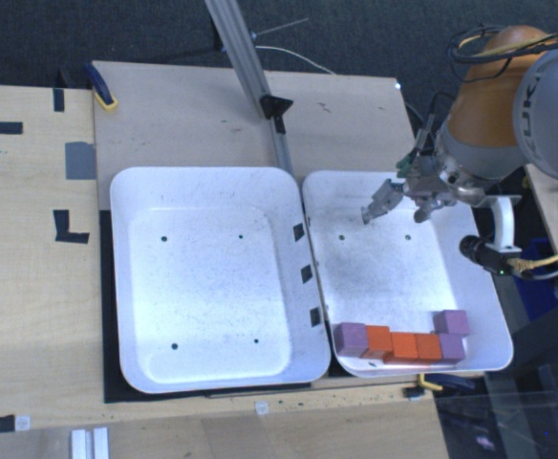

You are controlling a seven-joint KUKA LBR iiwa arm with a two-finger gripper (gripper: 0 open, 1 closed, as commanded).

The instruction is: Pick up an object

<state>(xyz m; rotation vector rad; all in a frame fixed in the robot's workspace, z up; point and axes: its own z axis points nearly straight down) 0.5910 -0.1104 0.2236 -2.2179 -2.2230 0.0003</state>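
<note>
Several small blocks lie in a row along the near edge of the right bin (470, 285): a purple block (352, 336), orange blocks (403, 344), and purple blocks (451, 333) at the right end. My gripper (397, 207) hangs over the far part of the right bin, well away from the blocks. Its two fingers stand spread apart, open, with nothing between them.
The left bin (126, 256) sits beside the right one, with black clips (306, 273) along their shared edge. A slanted metal pole (241, 46) rises behind the bins. The arm's body (494, 103) fills the upper right.
</note>
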